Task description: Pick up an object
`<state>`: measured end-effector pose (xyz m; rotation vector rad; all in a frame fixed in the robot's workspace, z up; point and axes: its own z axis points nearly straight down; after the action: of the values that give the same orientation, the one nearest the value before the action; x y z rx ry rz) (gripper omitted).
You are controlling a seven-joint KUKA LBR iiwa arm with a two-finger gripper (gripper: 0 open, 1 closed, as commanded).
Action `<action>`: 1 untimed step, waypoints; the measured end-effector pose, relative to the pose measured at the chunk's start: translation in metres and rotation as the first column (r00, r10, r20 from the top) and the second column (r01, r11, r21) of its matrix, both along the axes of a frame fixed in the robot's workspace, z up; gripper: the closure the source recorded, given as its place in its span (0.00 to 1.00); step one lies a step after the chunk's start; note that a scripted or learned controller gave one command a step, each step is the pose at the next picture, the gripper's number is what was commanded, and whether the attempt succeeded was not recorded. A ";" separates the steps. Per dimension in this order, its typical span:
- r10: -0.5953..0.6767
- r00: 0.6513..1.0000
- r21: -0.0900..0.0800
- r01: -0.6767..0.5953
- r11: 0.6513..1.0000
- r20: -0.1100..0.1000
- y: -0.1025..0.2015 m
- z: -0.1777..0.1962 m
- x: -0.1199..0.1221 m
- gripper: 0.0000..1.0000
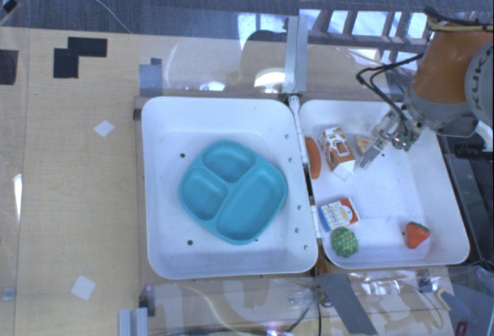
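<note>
The right bin [432, 188] holds several toy foods. A reddish sausage [312, 157] lies along its left wall. Beside it stands a small orange-and-white carton [336, 147], with a tan bread piece [363, 145] just to its right. A second small carton [338, 213], a green broccoli [344, 242] and a red strawberry [417, 234] lie near the front. My gripper [373, 149] reaches in from the upper right, tilted down to the left. Its tip is over the bread piece and next to the first carton. Nothing is visibly held.
A blue divided plate [233, 191] lies in the middle of the left bin [166, 172]. A metal post [293, 56] and a railing [363, 25] stand behind the bins. The arm's orange band [451, 60] hangs over the right bin's back right corner.
</note>
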<state>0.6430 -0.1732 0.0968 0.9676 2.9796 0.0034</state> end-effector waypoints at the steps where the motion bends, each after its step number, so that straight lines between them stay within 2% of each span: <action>1: -0.244 0.970 0.004 0.244 0.970 -0.011 -0.009 -0.007 0.019 0.00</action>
<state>0.6620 -0.1819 0.0898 1.3313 2.8488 0.0042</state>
